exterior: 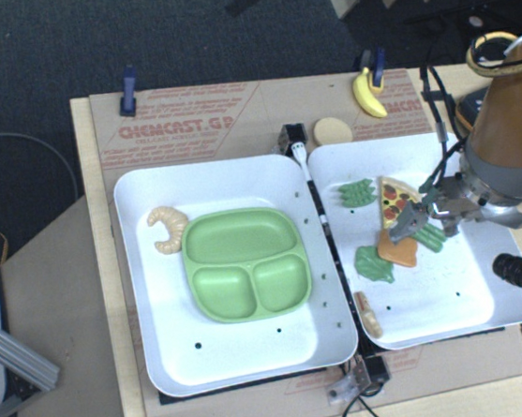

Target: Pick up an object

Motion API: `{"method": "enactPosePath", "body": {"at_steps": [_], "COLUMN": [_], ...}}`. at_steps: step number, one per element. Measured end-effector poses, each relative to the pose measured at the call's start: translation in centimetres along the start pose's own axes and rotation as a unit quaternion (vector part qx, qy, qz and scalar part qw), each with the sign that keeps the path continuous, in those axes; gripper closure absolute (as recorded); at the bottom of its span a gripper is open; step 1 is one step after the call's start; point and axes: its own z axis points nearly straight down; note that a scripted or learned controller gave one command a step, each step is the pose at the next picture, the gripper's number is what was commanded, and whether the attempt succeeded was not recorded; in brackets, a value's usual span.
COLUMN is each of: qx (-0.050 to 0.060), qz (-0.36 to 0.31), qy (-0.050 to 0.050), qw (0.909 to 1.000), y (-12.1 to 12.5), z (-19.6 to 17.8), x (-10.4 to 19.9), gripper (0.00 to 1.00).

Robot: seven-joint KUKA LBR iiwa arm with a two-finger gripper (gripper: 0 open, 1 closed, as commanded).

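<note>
- Here the bench holds two white bins side by side, the left bin [145, 264] and the right bin [462, 306].
- The left bin has a green tray [246, 263] with three sections lying in the middle of it.
- A small tan croissant [168, 227] lies just beside the tray's upper left corner.
- The right bin has a bunch of toy food near its middle.
- A pizza slice [394, 199] lies there with its tip pointing down.
- An orange piece [401, 254] lies right below the pizza slice.
- A green leafy piece [357, 193] is at the upper left of the pile, another green piece [374, 265] is at the lower left, and one more green piece [431, 238] is at the right.
- A small tan stick [367, 315] lies by the bin's lower left wall.
- The arm comes in from the right side of the frame, and its gripper [408, 222] is down over the pile, by the pizza slice and the orange piece.
- I cannot tell if the gripper is spread or pinching anything.
- Above the bins, on the brown board, a yellow banana [369, 95] and a round tan cookie [332, 131] lie near each other.
</note>
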Motion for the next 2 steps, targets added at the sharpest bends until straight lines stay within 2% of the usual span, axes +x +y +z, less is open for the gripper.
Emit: {"method": "enactPosePath", "body": {"at_steps": [1,2], "qx": [0.003,-0.001], "qz": [0.001,0.001], "qy": [0.001,0.0], "qw": [1.0,1.0], "y": [-2.6,-2.4], "z": [13.6,12.1], "x": [0.3,0.2], "gripper": [0.0,1.0]}}
